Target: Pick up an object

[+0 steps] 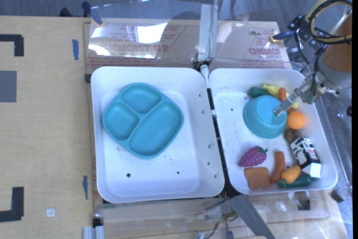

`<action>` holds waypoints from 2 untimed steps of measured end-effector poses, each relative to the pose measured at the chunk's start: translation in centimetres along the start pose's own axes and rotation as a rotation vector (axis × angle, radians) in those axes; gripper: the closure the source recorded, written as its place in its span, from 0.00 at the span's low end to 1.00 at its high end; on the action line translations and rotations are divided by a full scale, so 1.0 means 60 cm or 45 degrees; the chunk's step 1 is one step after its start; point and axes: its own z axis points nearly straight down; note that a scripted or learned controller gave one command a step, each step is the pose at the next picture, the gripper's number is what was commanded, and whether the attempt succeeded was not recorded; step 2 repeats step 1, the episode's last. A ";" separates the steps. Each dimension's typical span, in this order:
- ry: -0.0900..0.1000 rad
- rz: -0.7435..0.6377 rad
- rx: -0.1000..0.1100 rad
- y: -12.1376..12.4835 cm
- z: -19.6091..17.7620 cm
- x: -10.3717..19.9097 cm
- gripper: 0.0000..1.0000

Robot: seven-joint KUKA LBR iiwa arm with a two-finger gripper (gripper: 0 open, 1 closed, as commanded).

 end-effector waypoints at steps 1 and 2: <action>-0.003 0.054 -0.005 -0.005 -0.001 0.004 0.00; -0.003 0.054 -0.005 -0.005 -0.001 0.004 0.00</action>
